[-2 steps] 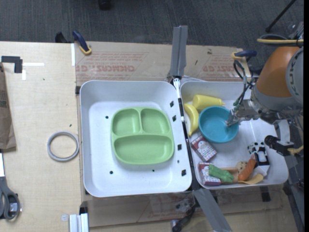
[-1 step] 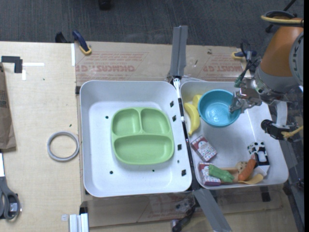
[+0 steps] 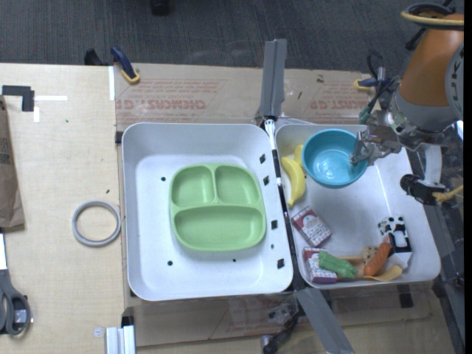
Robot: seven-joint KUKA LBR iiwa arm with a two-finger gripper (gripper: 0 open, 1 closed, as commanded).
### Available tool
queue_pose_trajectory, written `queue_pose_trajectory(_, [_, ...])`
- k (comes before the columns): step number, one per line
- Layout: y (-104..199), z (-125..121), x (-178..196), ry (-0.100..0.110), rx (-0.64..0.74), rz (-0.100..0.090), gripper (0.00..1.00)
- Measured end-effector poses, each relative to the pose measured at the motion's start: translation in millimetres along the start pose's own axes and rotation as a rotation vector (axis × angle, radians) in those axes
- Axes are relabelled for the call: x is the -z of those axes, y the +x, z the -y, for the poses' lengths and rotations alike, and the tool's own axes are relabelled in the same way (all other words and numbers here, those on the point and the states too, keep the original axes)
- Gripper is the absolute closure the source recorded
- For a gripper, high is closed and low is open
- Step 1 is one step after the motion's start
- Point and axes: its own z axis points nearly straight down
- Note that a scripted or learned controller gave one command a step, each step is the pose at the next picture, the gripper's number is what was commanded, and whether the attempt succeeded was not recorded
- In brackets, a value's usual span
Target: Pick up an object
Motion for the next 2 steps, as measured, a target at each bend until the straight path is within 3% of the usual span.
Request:
queue_pose_trajectory(1, [-0.3,0.2,7.4,0.003,0.003,0.002,1.0])
queue_pose_trajectory(2, [20.1,-5.2,-13.1,0.004,-0.182,0.0,1.0])
